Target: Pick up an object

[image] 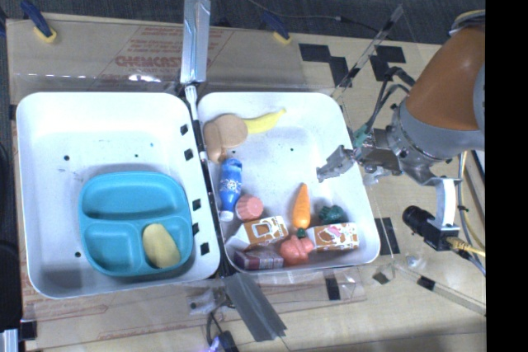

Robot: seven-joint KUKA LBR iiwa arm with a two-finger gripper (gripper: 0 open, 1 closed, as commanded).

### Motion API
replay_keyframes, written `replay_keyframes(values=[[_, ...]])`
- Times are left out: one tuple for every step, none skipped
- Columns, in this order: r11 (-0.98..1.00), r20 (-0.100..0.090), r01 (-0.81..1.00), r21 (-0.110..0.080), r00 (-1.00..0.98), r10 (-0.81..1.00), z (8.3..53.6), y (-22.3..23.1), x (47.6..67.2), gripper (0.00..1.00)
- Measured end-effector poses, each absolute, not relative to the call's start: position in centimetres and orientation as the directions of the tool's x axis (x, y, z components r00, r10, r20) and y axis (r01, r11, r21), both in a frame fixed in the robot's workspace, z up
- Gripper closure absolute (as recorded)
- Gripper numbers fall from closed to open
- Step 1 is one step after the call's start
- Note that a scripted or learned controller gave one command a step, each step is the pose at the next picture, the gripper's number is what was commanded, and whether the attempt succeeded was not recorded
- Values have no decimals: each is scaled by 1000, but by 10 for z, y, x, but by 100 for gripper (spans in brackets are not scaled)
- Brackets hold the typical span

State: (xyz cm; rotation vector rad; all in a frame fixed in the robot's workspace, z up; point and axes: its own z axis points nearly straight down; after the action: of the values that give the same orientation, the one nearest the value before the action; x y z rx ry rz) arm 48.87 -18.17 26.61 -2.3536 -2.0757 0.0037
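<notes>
Camera view, jaws (pixel 337 163) over right bin (pixel 355 202) — open or closed, cannot tell, carrot (pixel 302 206) nearby

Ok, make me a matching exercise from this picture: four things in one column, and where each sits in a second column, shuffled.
Things:
1. carrot
2. banana
3. blue bottle
4. yellow potato

Places:
A. in a compartment of the blue tray, left bin
B. by the far wall of the right bin
C. along the right bin's left wall, next to the divider
D. middle of the right bin, standing on end among the cartons

Pairs: 1-D, 2-B, 3-C, 4-A
</notes>
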Motion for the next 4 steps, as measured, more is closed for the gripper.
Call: replay_keyframes(values=[[-123, 1, 992, -12, 123, 992, 177, -180, 511, 0], [-159, 1, 987, -1, 159, 987, 92, -160, 517, 0], [-157, 0, 988, -3, 157, 988, 101, -161, 517, 100], [-55, 1, 998, 5, 55, 999, 228, -115, 544, 100]])
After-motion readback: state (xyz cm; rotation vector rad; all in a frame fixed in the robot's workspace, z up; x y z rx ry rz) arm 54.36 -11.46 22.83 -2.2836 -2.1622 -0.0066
